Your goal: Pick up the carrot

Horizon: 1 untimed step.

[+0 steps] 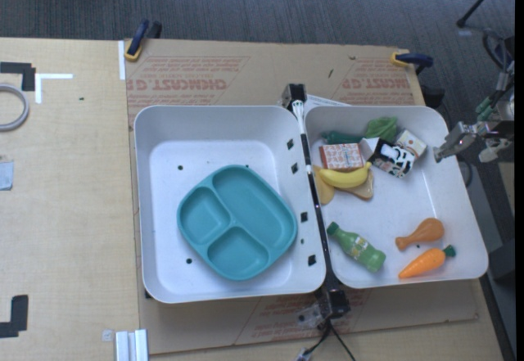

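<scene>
Carrot (425, 262): seen lying in the right bin (458, 196), at about 5 o'clock, near the front rim.
Claw (455, 143): seen at 3 o'clock beyond the bin's right wall; grip state cannot be told.
Relation: carrot well apart, toward 6 o'clock from the claw.
Neighbour: chicken drumstick (420, 233) just beside the carrot.

A teal divided plate (237, 223) lies in the middle of the left bin (155, 187). In the right bin (458, 212), a banana (342, 178), a small red-and-white box (341, 156), a green leafy item (380, 128) and a black-and-white cow-patterned carton (395, 158) crowd the far left corner. A green bottle (357, 247) lies near the front left edge, and a brown drumstick (422, 232) sits toward the front right corner.
</scene>
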{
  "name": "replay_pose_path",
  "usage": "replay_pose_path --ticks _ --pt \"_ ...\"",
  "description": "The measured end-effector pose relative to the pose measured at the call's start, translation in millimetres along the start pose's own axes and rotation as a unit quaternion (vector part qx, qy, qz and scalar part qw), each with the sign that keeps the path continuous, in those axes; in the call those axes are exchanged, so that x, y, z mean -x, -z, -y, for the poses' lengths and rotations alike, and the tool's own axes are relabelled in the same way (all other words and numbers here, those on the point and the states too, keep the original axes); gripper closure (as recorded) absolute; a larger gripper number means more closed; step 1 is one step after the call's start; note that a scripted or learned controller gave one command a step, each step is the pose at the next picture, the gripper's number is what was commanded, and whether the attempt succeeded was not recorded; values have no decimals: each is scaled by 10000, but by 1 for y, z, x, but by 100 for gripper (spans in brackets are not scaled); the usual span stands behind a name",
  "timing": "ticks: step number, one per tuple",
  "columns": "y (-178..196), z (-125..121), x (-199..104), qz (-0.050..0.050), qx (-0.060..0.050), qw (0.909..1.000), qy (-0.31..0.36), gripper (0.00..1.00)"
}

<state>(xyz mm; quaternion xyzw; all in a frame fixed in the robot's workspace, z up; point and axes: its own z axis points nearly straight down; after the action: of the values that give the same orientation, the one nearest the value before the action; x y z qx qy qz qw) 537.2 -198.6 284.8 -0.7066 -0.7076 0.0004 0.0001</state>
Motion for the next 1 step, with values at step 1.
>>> replay_pose_path --ticks 1 --pt "-187 31 18 -66 -34 9984 560 0"
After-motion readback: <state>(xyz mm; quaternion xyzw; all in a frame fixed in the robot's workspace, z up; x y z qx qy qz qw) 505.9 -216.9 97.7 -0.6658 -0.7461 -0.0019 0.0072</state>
